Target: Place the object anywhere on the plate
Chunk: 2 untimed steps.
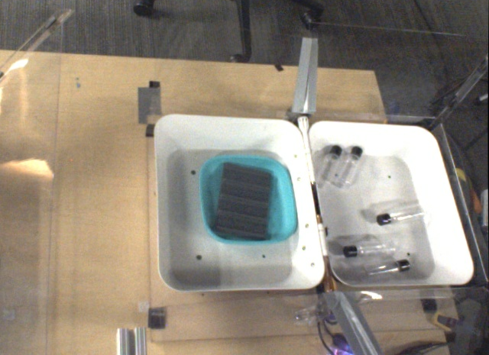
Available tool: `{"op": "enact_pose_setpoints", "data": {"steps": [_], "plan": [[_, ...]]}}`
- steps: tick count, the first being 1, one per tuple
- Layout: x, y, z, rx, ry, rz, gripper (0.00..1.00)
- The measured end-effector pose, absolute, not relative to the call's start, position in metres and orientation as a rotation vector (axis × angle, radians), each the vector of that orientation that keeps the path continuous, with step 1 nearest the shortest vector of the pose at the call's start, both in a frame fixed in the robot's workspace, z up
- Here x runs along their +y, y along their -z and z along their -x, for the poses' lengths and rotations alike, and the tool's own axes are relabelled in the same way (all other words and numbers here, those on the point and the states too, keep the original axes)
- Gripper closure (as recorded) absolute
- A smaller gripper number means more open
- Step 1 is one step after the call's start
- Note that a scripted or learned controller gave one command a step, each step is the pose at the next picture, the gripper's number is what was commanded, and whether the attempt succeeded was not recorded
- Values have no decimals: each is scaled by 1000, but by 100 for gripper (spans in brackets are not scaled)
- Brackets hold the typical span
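A teal, rounded square plate (pixel 208 193) lies in the middle of the left white bin (pixel 173 231). On the plate rests a dark grey ridged block (pixel 244 201), lying flat and slightly tilted, and it covers most of the plate's floor. The block's edges stay inside the plate's rim.
The right white bin (pixel 439 193) holds several clear vials with black caps: two at the upper left (pixel 340 166), one mid-right (pixel 397 215), two near the front (pixel 374 258). A metal post (pixel 306 79) stands behind the bins' seam. Wooden bench surrounds both.
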<state>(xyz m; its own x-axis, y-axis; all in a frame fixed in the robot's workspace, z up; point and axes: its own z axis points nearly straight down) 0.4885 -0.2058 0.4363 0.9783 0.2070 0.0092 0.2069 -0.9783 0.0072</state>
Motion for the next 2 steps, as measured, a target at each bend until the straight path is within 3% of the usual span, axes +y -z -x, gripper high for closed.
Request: {"op": "enact_pose_setpoints", "data": {"steps": [1,2], "plan": [[-205,-436,-552,328,-13,-3118,0],[-205,-436,-551,330,-13,-3118,0]]}}
